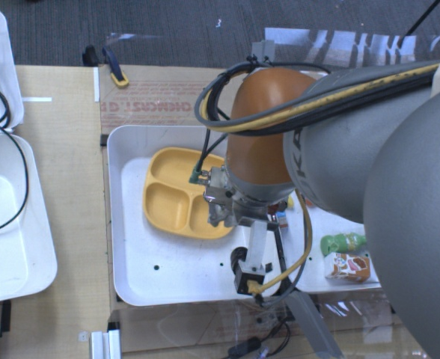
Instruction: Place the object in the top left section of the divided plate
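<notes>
Right-hand shallow white bin (130, 223): a yellow plastic divided plate (176, 193) lies on its floor, nearer the left wall than the right and closer to the back edge than the front. Three compartments show. The one toward the plate's back-left (176, 167) reads as the target.

The two-finger gripper (224, 205) hangs over the plate's right rim, under the wrist. Open, closed or loaded: cannot tell, because the arm hides the tip.

Task object: not identified with certainty. A soft green-and-white pouch with orange print (346, 257) lies on the bin floor toward the right side, near the front edge and well apart from the plate. A small red-and-blue item (280, 217) peeks out just below the wrist, too hidden to name.

Judgement: if something is carried, the step in hand is the placement, and the tool sits over the wrong side of the plate.

Doing it well:
- Shift toward the bin's left wall and a little toward its back edge, so the tool is centred over the target compartment.
- Cross the divider ridges high enough to clear them.
- Descend straight and release low, so the object cannot bounce across a divider.
- Keep contact light. The plate looks light and could slide on the bin floor.
</notes>
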Tool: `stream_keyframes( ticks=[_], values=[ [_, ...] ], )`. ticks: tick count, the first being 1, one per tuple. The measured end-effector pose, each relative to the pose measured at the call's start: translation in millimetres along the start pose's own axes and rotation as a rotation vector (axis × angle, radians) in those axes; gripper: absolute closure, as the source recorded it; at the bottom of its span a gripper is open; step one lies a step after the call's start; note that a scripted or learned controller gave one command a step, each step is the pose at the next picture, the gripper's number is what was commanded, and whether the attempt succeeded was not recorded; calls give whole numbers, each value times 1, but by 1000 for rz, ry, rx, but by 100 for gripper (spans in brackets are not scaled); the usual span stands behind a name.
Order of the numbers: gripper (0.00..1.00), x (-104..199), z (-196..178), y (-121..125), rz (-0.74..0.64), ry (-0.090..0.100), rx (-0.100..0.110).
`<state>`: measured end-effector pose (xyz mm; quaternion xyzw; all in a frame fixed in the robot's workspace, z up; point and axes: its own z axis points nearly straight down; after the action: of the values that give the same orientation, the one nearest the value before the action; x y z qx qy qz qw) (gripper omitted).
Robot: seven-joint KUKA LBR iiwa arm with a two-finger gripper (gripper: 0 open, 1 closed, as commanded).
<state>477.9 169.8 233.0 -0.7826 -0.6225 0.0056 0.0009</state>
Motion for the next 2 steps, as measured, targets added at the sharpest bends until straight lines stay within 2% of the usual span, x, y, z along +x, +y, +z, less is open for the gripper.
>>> stream_keyframes(
  ticks=[1,2],
  values=[
    [100,8,24,73,1,0,-2],
    [100,15,5,24,-120,0,-1]
  ],
)
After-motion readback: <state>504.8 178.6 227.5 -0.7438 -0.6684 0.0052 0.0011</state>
